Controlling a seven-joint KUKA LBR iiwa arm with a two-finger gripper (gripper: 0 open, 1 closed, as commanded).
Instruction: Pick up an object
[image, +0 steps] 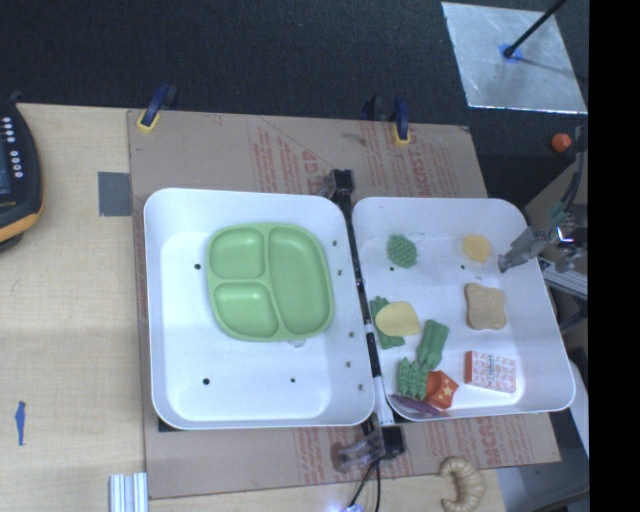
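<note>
Your grey two-finger gripper (512, 256) hovers at the right white bin's rim (536, 275), its opening unreadable; descending there risks striking plastic, missing the round yellow piece (477, 247).

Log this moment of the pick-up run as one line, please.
stage: approach | gripper: over right bin right rim, holding nothing | nearest: yellow round piece, toast slice | left bin: green divided plate

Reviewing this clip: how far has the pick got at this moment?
Done: nothing visibly lifted; the bread slice, yellow round piece and red-and-white packet all lie in the right bin. In hand: the gripper sits at that bin's right edge, nothing visible between its fingers. Left: descend on an item, close, lift.
</note>
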